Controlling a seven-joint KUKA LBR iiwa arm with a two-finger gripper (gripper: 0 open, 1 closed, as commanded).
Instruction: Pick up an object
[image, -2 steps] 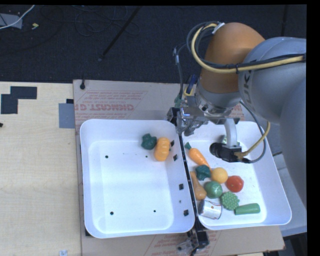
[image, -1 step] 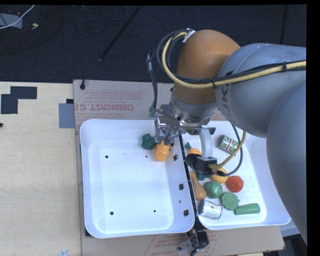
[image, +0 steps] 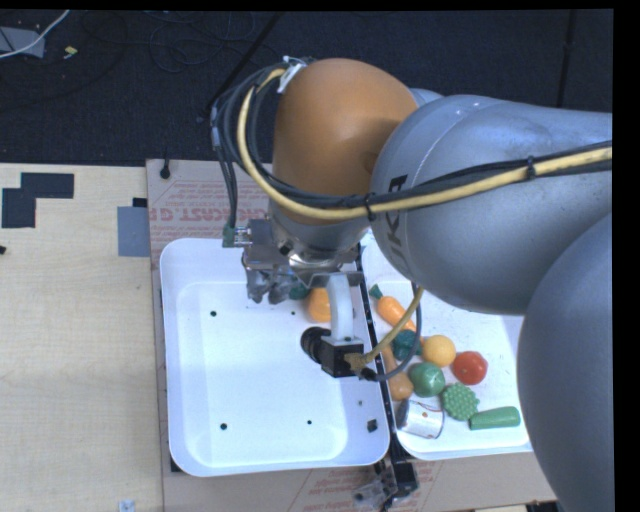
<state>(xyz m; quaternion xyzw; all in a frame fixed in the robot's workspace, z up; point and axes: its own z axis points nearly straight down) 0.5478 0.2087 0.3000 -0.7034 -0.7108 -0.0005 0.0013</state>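
Your pincer (image: 272, 285) hangs over the smooth white left bin's (image: 250, 400) far corner; you cannot tell its grip. Glossy, rounded toy fruits (image: 437, 350) crowd the right bin (image: 470, 443). An orange piece (image: 318, 303) lies just beside the pincer.

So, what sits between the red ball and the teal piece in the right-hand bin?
A yellow-orange ball lies between the red ball and the teal piece, as the camera view shows.

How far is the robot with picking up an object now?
Done: the gripper is positioned over the left bin, beside an orange toy. In hand: nothing visibly held. Left: grasping and lifting a toy; other toys lie in the right bin.
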